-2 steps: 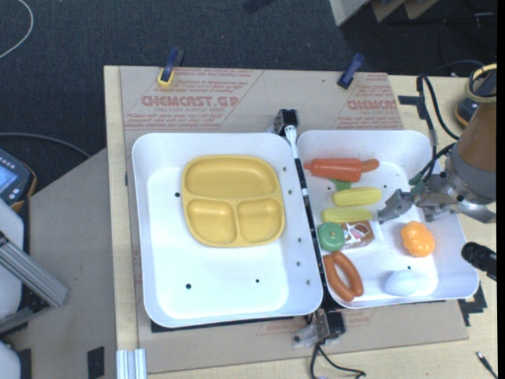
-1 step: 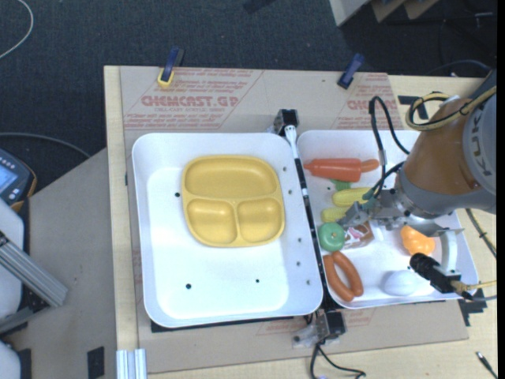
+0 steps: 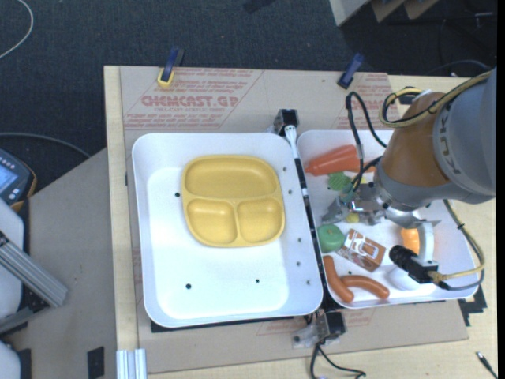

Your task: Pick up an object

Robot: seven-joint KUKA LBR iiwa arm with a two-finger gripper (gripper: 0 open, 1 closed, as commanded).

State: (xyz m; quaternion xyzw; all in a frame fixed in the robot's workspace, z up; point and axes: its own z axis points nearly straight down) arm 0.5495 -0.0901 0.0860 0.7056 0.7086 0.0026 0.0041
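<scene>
- The gripper sits low in the right bin; whether it is spread or pinched together, I cannot tell.
- Just beneath it lies a brown patterned packet (flat, tilted).
- Beside that: a green round piece, an orange carrot, a sausage.
- The left bin bears a yellow divided plate.

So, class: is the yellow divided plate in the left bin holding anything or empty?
Empty. All three compartments of the yellow divided plate show bare yellow surface.
</scene>
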